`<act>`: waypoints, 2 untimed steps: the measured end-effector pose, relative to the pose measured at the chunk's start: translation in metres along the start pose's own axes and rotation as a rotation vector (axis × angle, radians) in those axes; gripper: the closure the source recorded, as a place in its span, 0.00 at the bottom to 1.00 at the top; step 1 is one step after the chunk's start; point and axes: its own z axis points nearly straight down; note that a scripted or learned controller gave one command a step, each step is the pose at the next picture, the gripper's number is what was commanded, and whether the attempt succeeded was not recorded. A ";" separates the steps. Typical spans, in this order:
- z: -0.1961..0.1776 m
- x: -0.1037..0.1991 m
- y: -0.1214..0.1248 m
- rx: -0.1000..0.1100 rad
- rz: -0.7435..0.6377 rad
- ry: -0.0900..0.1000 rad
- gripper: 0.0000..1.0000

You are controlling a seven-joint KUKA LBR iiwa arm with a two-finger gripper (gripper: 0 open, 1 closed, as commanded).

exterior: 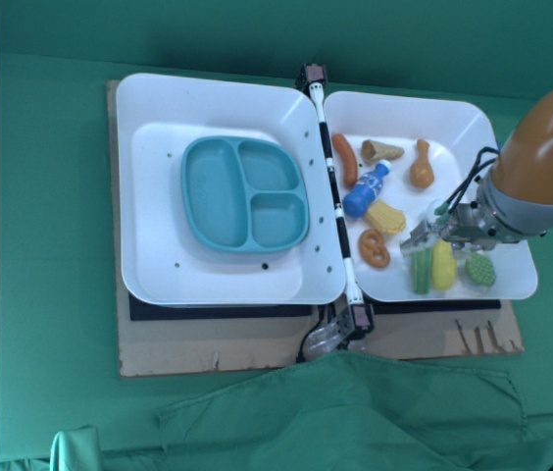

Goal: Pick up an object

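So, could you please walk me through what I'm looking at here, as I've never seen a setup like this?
This is one picture from a camera fixed above a bench, looking down at a slant. The grey and orange shape at the right is a robot arm reaching in; its job is to pick up an object.

On the bench sit two shallow white bins side by side. The left bin holds a teal divided plate. The right bin holds toy food: a sausage, a blue bottle, a drumstick, a pretzel, a yellow corn cob, a green vegetable and a few more.

The arm's hand hangs just above the corn and the green vegetable. I cannot see anything held between its fingers.
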 end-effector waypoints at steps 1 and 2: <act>-0.013 0.002 0.004 -0.012 -0.003 0.002 1.00; 0.017 -0.047 0.033 0.007 -0.002 0.006 1.00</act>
